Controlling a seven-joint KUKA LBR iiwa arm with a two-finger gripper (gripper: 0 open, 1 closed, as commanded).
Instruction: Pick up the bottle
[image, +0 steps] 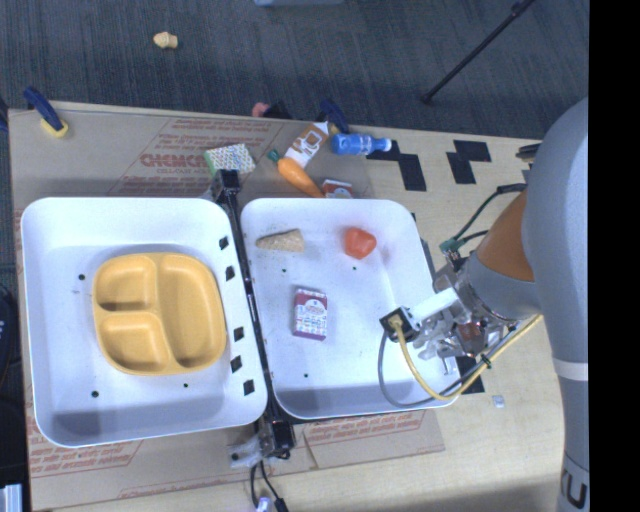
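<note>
The bottle (358, 145) lies on the bench beyond the right bin's (400, 385) far edge, beside a carrot (298, 176). My gripper (455, 340) hangs over that bin's right rim, well apart from it; whether my fingers are spread I cannot tell. A yellow tray (160, 310) fills the left bin (50, 400).

A dark grey carpeted floor (250, 50) stretches across the far side of the scene, where a small yellow scrap (165, 40) lies at far left. A thin dark pole (475, 55) slants across the carpet at far right. The bench (520, 440) is covered in flattened printed cardboard (180, 150), with black tape marks (440, 160) at its far right. Light is even and soft.
</note>
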